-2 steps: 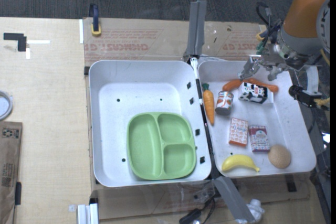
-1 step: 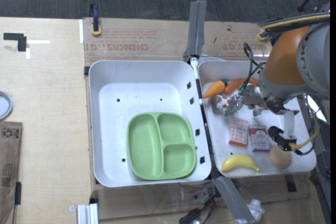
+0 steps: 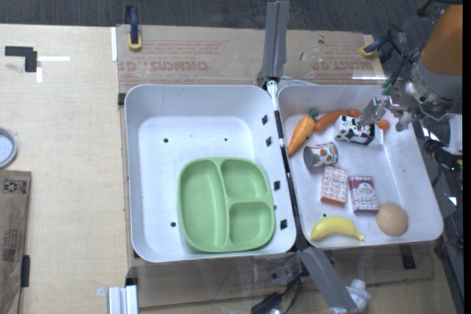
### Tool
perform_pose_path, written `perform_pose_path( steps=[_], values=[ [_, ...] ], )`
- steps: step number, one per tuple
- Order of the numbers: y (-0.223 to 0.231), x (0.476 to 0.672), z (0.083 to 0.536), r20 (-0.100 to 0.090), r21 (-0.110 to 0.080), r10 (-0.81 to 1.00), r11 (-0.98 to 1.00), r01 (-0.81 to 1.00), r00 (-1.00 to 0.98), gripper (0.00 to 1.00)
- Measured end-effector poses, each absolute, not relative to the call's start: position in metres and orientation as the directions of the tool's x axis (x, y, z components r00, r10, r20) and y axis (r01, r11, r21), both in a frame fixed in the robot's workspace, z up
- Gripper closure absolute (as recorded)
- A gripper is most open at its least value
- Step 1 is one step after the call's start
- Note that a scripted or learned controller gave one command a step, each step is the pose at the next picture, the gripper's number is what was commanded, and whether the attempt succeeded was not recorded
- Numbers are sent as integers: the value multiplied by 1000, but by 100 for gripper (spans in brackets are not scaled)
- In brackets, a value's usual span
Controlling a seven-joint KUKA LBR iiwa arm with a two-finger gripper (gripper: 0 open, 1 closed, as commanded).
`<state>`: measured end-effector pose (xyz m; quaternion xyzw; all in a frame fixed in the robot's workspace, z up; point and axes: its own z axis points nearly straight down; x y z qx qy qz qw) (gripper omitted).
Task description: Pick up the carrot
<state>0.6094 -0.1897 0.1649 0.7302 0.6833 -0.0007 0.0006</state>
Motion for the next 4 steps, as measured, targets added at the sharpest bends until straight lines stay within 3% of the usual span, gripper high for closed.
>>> perform_pose_path(
  steps=[1,2,3,4],
  values=[
    [-119,659,138,-1,0,1000,-8,1000,8,0],
    [-126,659,171,-3,2,994,112,994,-112,0],
    [-111,664,106,-8,15,951,310,951,-310,0],
    [-107,653,106,-16,25,945,328,944,-328,0]
  ],
)
